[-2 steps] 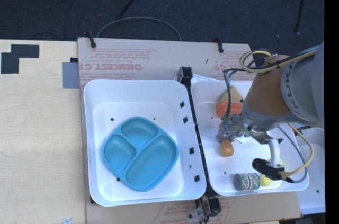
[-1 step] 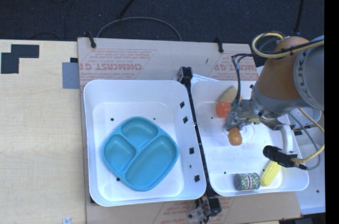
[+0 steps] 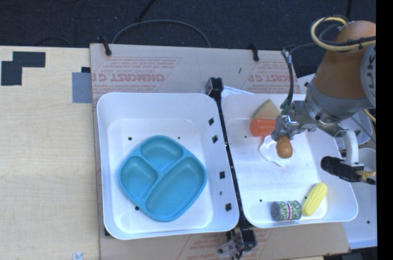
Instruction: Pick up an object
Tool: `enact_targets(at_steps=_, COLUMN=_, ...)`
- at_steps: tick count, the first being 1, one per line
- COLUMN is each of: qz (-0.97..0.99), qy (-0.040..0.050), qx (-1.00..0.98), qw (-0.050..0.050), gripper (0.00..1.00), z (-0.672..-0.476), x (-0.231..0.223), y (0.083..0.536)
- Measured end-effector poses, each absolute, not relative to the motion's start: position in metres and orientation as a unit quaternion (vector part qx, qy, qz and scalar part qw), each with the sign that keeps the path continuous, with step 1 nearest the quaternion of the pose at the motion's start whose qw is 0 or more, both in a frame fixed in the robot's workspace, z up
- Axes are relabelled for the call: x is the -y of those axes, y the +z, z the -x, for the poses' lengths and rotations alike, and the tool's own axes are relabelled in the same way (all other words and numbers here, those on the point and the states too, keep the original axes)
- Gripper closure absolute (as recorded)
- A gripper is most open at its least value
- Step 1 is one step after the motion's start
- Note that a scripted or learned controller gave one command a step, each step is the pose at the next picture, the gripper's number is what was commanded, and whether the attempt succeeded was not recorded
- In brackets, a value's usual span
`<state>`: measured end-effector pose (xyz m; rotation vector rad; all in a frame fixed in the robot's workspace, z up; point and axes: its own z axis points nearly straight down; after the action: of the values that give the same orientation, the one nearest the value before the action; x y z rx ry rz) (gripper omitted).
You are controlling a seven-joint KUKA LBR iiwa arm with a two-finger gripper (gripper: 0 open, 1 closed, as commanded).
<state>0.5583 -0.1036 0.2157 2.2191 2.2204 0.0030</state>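
The gripper (image 3: 284,137) hangs over the right bin (image 3: 245,203), clamped on a brown egg-shaped object (image 3: 284,148) above a white fried-egg toy (image 3: 269,153); corn (image 3: 314,198) lies near the front edge.

— Where can you pass in the right bin (image 3: 245,203)?
— Through its bare near-left floor. The can (image 3: 286,210) and corn (image 3: 314,199) block the near-right corner.
— And the left bin (image 3: 110,123)?
— The blue plate (image 3: 163,177) fills its middle; your room is along the far wall.

The arm (image 3: 344,77) hides part of the tan wedge (image 3: 268,109).
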Motion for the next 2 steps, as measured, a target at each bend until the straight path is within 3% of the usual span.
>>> enact_targets(at_steps=1, qz=-0.707, qy=-0.0002, qx=-0.707, qw=0.000, gripper=1.00, z=-0.558, x=0.105, y=0.240)
enact_targets(at_steps=2, qz=-0.706, qy=-0.0005, qx=-0.708, qw=-0.001, gripper=1.00, z=-0.563, x=0.053, y=0.245)
